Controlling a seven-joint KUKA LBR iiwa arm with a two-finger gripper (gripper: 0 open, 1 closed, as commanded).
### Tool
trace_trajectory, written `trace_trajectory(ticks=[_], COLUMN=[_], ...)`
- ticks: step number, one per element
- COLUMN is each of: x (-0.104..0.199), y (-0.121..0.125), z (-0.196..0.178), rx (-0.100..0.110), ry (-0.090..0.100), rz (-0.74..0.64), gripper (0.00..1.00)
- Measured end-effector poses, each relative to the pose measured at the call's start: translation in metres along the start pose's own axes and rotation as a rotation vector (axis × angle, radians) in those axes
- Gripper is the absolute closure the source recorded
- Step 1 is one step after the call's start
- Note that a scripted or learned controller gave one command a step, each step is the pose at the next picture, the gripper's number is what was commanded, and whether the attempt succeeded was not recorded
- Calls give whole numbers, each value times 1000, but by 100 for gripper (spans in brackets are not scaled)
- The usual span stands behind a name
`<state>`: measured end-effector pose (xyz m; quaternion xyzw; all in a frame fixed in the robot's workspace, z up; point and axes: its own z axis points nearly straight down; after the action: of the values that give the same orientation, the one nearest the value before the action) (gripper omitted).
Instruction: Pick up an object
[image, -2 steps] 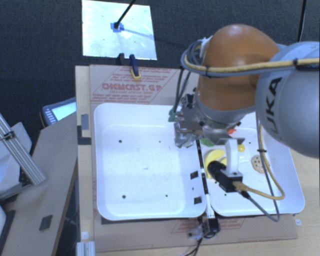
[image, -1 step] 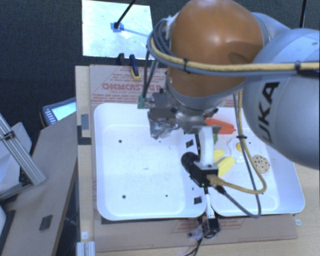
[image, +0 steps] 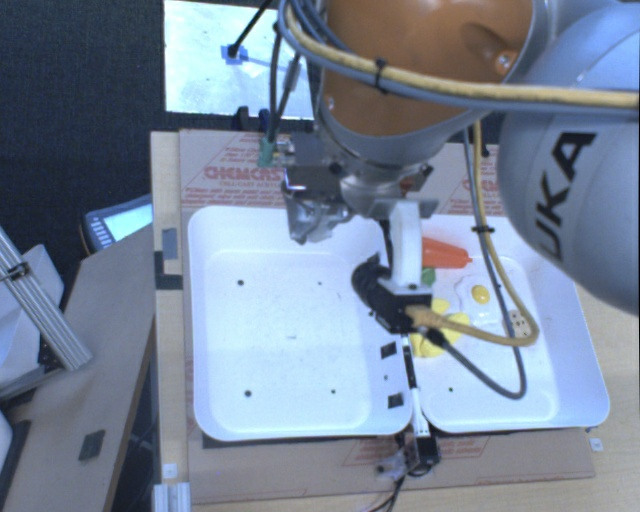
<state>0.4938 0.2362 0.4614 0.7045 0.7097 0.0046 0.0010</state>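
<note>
Nearest the camera, the front rims of the left bin (image: 290, 425) and the right bin (image: 520, 415) meet side by side on a printed cardboard sheet (image: 215, 175), an arrangement that keeps every candidate within the arm's reach. All the pickable items lie in the right bin: a yellow piece (image: 432, 345) close to the shared wall, a small tan block (image: 518, 322) just beyond it, a fried-egg toy (image: 478, 294) in the middle and an orange carrot (image: 446, 254) towards the far rim, with a green scrap (image: 428, 275) beside it. The gripper (image: 312, 220) hangs over the far part of the left bin, apart from these things and with nothing seen in its grasp; whether it is spread or pressed together cannot be told from this angle. Judged from that position, no pick is under way, and a reach for any item would mean crossing the dividing wall. A yellow cable (image: 500, 335) loops low across the right bin and could snag there. Behind, the grey arm (image: 585, 150) and its orange band (image: 420, 50) crowd the far side, hiding part of the right bin's back corner.
</note>
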Motion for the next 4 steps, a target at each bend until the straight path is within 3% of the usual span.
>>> trace_trajectory(ticks=[1, 2, 3, 4], x=[-2, -2, -2, -2], y=[7, 7, 7, 7], z=[-2, -2, -13, -13], rx=[5, 6, 3, 4], ry=[-4, -4, -3, -3], rz=[4, 2, -5, -5], gripper=[100, 0, 100, 0])
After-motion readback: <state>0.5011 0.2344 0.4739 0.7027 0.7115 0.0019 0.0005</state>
